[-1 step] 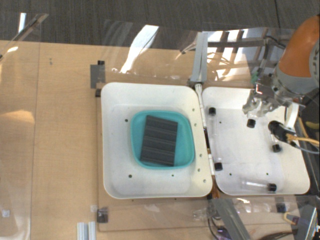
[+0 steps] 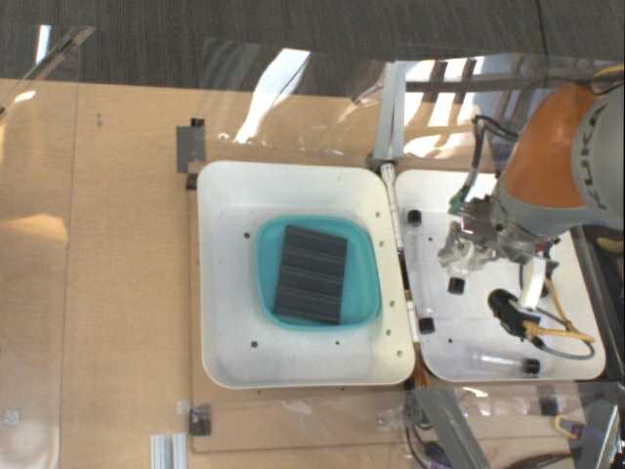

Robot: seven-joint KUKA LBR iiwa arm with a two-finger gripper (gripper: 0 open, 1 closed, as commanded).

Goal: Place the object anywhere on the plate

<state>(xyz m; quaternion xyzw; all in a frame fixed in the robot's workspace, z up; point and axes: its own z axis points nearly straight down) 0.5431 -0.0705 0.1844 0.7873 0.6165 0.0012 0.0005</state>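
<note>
A dark grey ribbed block lies flat on the teal plate, roughly at its middle, in the left bin. Nothing touches the block. My gripper hangs over the right bin, near that bin's left half and well to the right of the plate. The orange-banded wrist rises behind it and hides the bin's far right part.
A black and yellow cable from the arm loops over the right bin's floor. A metal divider post stands at the back between the bins. Wooden bench stretches out to the left of the bins.
</note>
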